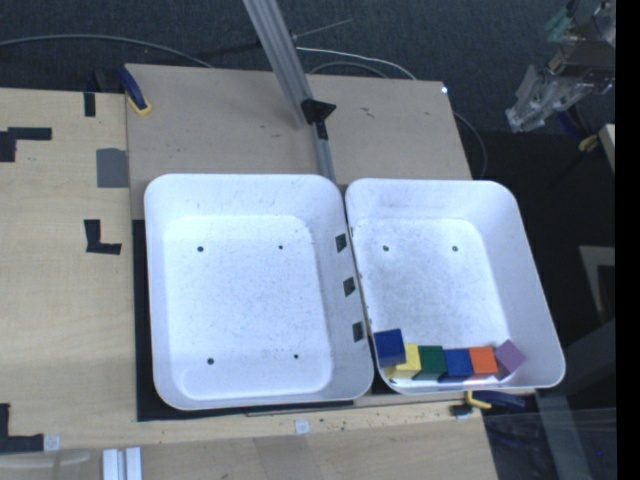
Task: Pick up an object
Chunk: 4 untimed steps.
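Blocks sit in a tight row along the lower edge of the right bin (500, 218), in the lower right of the frame: a blue block (388, 345) at the left end, resting partly on a yellow block (405, 367) just below it, then a green block (431, 359), a second blue block (458, 363), an orange block (482, 360) and a purple block (509, 355) at the right end, tilted against the bin's corner wall. Each seems to touch its neighbour, though the row is small and the exact contacts are hard to judge. The left bin (160, 268) fills the lower middle of the frame, its inner rim meeting the right bin's rim along a seam marked by three small dark clips (349, 286). Both bins rest on a tan bench (220, 118) (dark tape marks lie on it toward the left edge). A grey metal pole (277, 38) slants down from the top centre toward the seam between the bins. The gripper (545, 98) hangs in the upper right corner of the frame, well apart from the blocks and outside both bins, over the dark floor; it is blurred there, and I cannot tell whether its fingers are spread or pressed together.
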Each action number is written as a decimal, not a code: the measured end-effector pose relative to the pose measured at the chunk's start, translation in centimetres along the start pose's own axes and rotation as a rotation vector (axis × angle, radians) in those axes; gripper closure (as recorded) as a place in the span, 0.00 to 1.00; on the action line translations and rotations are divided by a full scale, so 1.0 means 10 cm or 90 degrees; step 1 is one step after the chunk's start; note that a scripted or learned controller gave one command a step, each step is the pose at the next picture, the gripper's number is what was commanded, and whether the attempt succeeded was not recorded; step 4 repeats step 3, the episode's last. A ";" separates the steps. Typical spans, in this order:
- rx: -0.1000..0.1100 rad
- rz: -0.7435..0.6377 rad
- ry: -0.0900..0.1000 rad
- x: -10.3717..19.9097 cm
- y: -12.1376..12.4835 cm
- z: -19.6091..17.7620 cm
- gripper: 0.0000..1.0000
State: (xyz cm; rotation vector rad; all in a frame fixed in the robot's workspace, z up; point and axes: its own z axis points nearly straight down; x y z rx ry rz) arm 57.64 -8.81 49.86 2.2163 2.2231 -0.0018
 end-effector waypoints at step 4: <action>0.001 0.001 0.000 -1.21 0.94 -0.42 1.00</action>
